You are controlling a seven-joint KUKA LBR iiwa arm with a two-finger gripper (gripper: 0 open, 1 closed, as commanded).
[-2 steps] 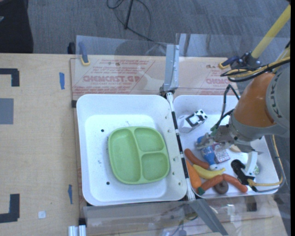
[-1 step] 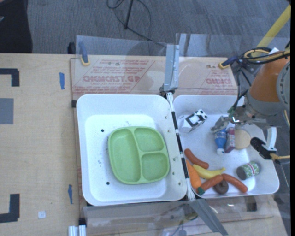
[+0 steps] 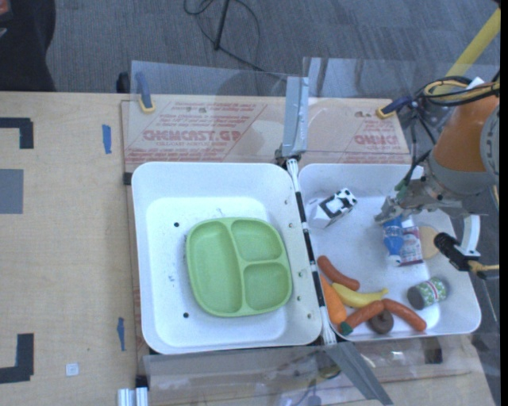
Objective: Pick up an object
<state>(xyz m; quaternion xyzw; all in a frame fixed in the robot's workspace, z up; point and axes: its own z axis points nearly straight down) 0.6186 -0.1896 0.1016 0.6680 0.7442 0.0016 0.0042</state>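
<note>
- hovering my two-finger gripper [image 3: 394,212] in the right white bin [image 3: 468,317], just above a blue and white crinkly packet [image 3: 402,243] lying flat.
- i cannot tell how the gripper is set from this slanted look.
- risk, as i judge it: the flat, slippery packet could slide aside, or i could close on the bin floor.
- a small black and white carton [image 3: 340,204] sits near; the green divided plate [image 3: 238,266] is well apart.

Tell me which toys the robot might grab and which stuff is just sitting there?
Might be grabbed, all in the right bin:
- blue-and-white packet, right under the pincer
- black-and-white carton
- banana
- carrot
- sausages
- small can

Just sitting there:
- green divided plate in the left bin
- cables behind the bins
</note>
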